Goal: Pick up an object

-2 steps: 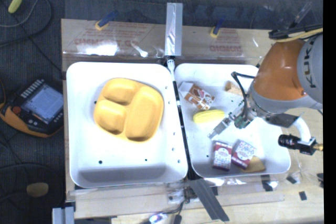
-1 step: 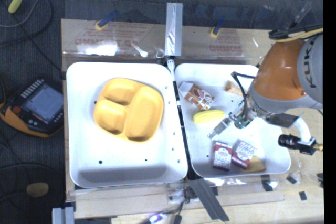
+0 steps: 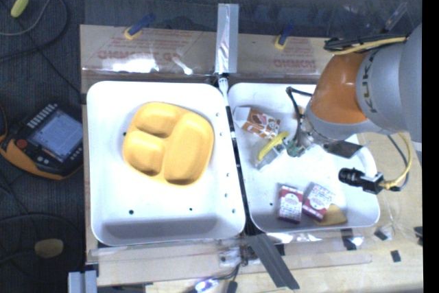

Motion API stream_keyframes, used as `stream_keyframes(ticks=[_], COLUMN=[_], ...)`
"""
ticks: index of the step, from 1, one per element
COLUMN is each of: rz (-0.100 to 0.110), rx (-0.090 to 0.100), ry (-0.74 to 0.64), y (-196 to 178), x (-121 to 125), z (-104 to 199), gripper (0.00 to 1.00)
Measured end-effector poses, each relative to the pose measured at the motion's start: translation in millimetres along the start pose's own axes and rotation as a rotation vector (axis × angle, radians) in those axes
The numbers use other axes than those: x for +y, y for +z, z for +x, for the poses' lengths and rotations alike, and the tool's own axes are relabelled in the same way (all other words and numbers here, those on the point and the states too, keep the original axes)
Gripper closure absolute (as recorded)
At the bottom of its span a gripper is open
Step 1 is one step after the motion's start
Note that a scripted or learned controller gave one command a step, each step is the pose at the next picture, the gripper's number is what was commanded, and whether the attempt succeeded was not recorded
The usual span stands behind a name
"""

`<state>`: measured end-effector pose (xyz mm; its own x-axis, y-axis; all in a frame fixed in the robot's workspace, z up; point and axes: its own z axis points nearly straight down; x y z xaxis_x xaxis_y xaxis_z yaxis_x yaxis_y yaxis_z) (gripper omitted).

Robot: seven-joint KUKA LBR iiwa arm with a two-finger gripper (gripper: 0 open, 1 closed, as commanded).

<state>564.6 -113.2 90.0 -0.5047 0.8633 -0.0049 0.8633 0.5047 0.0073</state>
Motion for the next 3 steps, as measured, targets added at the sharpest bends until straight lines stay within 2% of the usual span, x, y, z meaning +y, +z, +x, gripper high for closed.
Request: stream_keyframes(ticks=[1, 2, 3], rz=[-0.004, 0.01, 0.011], rx=[0.001, 0.002, 0.0], ry=[0.001, 0.166, 0.361], y=[-10, -93, -93], x=[2, 66, 106], z=[0, 19, 6], gripper=[1.0, 1.0, 1.0])
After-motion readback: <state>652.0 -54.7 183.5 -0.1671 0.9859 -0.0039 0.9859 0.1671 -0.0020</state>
